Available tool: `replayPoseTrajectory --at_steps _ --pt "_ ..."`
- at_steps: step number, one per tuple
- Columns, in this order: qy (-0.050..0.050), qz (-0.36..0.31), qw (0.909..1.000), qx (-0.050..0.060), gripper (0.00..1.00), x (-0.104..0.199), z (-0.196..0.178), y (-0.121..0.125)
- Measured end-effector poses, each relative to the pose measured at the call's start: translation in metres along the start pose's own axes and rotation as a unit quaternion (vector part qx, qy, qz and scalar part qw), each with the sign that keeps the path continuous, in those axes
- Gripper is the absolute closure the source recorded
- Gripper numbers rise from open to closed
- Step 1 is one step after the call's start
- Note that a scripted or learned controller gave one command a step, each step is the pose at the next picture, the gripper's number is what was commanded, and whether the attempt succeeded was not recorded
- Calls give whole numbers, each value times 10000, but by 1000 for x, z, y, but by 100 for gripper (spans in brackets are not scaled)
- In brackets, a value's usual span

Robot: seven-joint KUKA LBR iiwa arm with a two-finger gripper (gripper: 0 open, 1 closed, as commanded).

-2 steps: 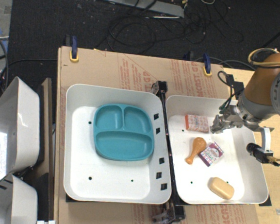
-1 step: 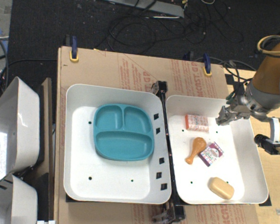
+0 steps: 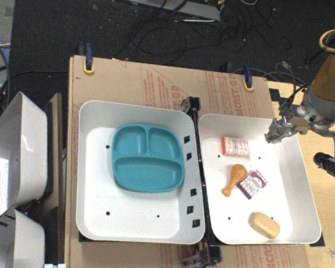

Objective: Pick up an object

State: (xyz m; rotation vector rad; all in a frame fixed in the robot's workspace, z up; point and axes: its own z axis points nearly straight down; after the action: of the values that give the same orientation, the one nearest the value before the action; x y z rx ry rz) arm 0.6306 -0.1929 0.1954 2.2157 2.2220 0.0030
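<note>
The right bin [image 3: 302, 189] holds several small items: a pink-and-white packet [image 3: 236, 146], an orange toy drumstick [image 3: 234, 179], a purple-and-white packet [image 3: 252, 183] touching the drumstick, and a tan bread-like lump [image 3: 264, 225] near the front. My gripper [image 3: 275, 134] hangs over the bin's far right corner, to the right of the pink packet and apart from it. Nothing shows between its fingers.
The left bin [image 3: 91, 211] holds a teal divided plate [image 3: 148, 158]. A black divider with clips [image 3: 196, 174] runs between the bins. Blue-and-yellow clamps [image 3: 89, 60] [image 3: 247, 78] hold the cardboard base. White boxes [image 3: 11, 157] stand at the left, off the bench.
</note>
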Motion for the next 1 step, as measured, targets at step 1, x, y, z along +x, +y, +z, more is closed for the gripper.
replayPoseTrajectory --at_steps 1 --pt "-7 17 10000 -13 100 -7 -55 -6"
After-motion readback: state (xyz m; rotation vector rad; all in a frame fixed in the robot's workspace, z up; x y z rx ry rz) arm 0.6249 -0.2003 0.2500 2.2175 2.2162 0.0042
